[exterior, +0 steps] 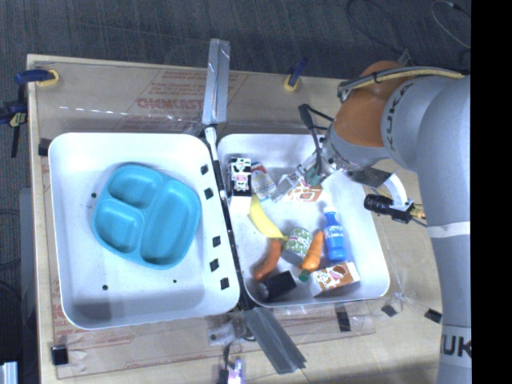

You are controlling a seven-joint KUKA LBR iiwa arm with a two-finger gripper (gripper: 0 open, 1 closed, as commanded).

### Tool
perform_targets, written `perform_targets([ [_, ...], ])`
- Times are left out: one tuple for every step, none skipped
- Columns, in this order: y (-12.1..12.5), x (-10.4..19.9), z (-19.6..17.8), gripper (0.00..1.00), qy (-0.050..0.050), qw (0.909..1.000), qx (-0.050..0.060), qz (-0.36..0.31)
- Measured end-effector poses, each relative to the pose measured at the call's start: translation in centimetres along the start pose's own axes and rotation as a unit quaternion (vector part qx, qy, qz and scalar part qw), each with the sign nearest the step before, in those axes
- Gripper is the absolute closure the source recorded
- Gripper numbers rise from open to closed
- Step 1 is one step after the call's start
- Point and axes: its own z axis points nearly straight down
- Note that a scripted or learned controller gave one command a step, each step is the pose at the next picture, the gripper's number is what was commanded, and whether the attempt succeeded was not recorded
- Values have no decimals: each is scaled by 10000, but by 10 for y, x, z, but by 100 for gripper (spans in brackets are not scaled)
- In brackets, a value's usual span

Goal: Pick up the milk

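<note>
tool (310,172) hangs low in right bin (368,214) near milk (239,174), its grip state unreadable

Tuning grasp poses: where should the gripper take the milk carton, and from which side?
Judging from the view, the milk carton sits in the right bin against the divider wall, with a clear bottle touching its right side. Those sides look blocked, so come from straight above and close across its near and far faces, at mid-body. The gripper sits to its right.
</note>
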Motion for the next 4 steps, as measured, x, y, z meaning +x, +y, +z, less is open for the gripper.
perform_targets([
  [0, 0, 0, 0, 1, 10000, -1, 0],
  [0, 7, 14, 0, 133, 9981, 74, -602],
  [-27, 24, 15, 0, 165, 9983, 99, -547],
  [-26, 23, 4, 100, 158, 9982, 95, -568],
])
